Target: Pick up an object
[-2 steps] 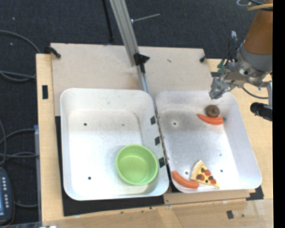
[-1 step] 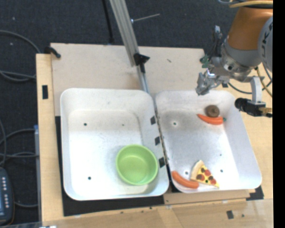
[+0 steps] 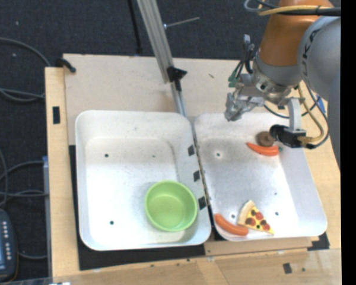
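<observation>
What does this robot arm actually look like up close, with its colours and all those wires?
The arm is a thick, rounded tube, grey with a glossy orange band above the wrist. Thin cables loop over the top of the orange part and more trail down beside the wrist. At its end sits a small grey metal gripper that narrows downward. A black fitting sticks out beside it on a pale bracket.

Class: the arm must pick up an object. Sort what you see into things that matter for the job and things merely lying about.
For the job:
gripper
orange carrot
pizza slice
sausage
green bowl
brown round piece

Lying about:
metal pole
floor cables
</observation>
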Tool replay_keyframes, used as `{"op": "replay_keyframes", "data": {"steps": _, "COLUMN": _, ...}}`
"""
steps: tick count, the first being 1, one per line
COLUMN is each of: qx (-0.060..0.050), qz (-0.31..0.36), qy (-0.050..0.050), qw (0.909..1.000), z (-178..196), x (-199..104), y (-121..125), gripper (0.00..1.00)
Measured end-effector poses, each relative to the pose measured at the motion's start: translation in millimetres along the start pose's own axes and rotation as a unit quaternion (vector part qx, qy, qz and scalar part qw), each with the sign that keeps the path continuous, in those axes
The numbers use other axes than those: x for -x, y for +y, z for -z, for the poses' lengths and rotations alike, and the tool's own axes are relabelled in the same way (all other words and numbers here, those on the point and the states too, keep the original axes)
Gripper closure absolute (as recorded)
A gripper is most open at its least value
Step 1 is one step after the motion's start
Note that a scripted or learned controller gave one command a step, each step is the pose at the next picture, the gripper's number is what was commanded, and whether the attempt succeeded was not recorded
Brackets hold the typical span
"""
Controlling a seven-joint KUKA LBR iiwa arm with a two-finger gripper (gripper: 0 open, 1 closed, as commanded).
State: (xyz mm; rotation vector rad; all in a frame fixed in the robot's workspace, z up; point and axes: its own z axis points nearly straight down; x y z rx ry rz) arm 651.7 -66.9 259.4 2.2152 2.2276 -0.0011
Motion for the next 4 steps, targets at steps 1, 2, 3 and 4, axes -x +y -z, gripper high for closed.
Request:
{"op": "replay_keyframes", "data": {"steps": 1, "qx": 0.001, "qz": 0.000, "qy": 0.000, "qw": 1.0000, "z": 1, "x": -45, "y": 18, "gripper": 1.00}}
{"op": "replay_keyframes", "data": {"steps": 2, "qx": 0.001, "qz": 0.001, "qy": 0.001, "qw": 1.0000, "z": 2, "x": -103, "y": 25, "gripper": 1.00}}
{"op": "replay_keyframes", "data": {"steps": 3, "qx": 0.000, "qz": 0.000, "qy": 0.000, "qw": 1.0000, "z": -16, "x": -146, "y": 27, "gripper": 1.00}}
{"op": "replay_keyframes", "data": {"steps": 4, "qx": 0.000, "qz": -0.001, "qy": -0.001, "qw": 1.0000, "z": -15, "x": -143, "y": 27, "gripper": 0.00}}
